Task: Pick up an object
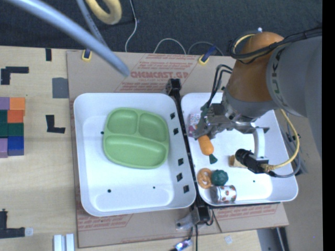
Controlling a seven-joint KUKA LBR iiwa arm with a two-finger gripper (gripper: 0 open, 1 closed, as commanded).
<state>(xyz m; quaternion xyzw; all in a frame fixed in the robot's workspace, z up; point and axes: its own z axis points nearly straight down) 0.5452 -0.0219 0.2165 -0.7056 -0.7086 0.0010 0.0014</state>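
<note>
Nearest you, at the right bin's (282, 192) front edge, lie a patterned can (225, 194), a dark green ball (219, 177) and an orange ring (204, 179). Just behind them you see the carrot (207, 145), directly under the gripper (208, 129); you cannot tell whether it is gripped. A green divided plate (137, 138) sits in the left bin (89, 192).

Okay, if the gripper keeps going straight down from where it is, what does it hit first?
Probably the toy carrot, which lies just beneath the gripper in the right bin. Depth is hard to judge, so it could narrowly miss.
</note>
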